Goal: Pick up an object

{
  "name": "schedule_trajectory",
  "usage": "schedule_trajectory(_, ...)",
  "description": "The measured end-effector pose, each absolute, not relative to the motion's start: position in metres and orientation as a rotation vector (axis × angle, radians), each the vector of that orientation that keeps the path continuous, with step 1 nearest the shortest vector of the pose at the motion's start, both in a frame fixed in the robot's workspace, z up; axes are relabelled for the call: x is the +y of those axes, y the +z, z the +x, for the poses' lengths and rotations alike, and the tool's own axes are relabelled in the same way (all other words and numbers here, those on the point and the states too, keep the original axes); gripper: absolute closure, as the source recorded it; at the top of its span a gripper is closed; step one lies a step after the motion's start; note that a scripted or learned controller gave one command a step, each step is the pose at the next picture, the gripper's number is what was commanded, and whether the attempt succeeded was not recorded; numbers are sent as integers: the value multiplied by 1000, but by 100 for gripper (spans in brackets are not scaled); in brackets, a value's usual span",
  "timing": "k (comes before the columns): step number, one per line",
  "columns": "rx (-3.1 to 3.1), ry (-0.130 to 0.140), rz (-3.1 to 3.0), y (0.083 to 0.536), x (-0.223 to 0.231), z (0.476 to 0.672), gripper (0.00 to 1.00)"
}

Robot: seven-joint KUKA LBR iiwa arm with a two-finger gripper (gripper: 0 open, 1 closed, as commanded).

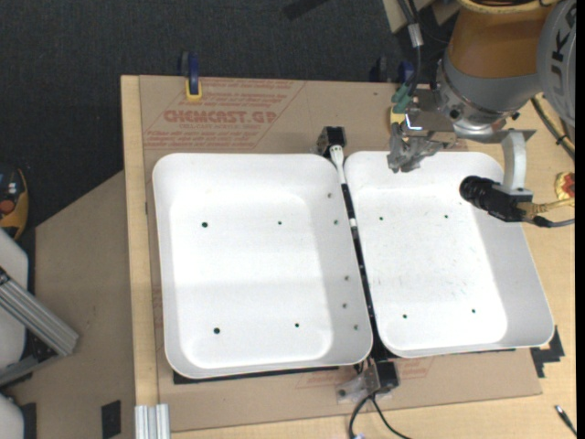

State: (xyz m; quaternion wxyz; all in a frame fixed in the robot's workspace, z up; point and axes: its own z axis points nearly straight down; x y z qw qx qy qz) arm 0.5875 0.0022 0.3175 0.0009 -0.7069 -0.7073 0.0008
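Two shallow white bins sit side by side on a brown board: the left bin (247, 263) and the right bin (448, 254); each shows four small dark dots on its floor, two nearer the far edge and two nearer the near edge, and no loose object can be made out in either; so where the task's thing lies cannot be told from this view. A dark strip (352, 236) runs along the seam between the two bins, ending in a small black and white piece (331, 141) at the far end of the seam. One arm (498, 35), grey with an orange band, reaches in over the far right corner of the board; its gripper (404, 158) hangs over the far left corner of the right bin, just above the rim; whether it is spread or closed cannot be told. One blue and yellow clamp (192, 73) grips the far edge of the board near its left corner.
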Motion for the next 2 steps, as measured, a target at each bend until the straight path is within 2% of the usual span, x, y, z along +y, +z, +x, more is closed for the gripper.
schedule_trajectory(2,-2221,0,-2222,330,-8,574,100)
